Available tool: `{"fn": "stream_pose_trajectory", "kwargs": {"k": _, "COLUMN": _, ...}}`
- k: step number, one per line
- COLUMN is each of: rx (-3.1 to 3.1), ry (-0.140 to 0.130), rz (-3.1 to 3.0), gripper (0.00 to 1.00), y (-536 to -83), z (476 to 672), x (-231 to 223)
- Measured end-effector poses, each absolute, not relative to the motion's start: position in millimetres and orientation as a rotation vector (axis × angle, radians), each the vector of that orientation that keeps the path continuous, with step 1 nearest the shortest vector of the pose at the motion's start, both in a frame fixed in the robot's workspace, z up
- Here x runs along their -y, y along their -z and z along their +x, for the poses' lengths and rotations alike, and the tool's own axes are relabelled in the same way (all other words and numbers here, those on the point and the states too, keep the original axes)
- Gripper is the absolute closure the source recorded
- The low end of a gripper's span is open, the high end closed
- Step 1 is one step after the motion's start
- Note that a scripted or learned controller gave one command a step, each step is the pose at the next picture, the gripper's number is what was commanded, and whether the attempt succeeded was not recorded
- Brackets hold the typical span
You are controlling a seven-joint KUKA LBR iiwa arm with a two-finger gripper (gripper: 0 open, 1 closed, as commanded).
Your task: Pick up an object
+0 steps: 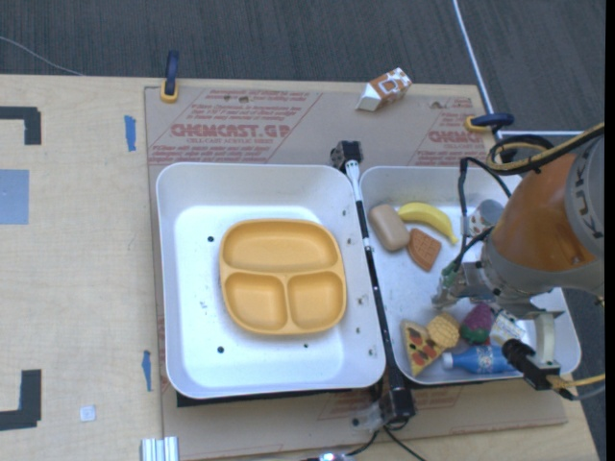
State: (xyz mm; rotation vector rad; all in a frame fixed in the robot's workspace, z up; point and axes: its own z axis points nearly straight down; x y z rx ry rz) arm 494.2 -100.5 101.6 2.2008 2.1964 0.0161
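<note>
Dark grey carpet (288, 17) runs across the top, a white cable (468, 36) slanting over it. Below sits the pale wooden bench (67, 257), marked with black corner brackets (24, 123), a light blue square (12, 197) and small strips of blue tape (130, 133). A brown cardboard sheet (240, 123) printed in red lettering lies flat on the bench, pinned at its far edge by a blue-and-yellow clamp (170, 75) and a second clamp (485, 121). Light is even, shadows soft.

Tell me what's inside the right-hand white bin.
The right bin holds a banana, tan bread-like piece, orange cracker, pizza slice, purple item and blue bottle. The arm covers its right part.
</note>
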Motion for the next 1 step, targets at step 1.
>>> {"fn": "stream_pose_trajectory", "kwargs": {"k": 1, "rx": -2.196, "ry": -0.016, "rz": 2.202, "gripper": 0.0, "y": -101.5, "z": 494.0, "x": 100.4}}
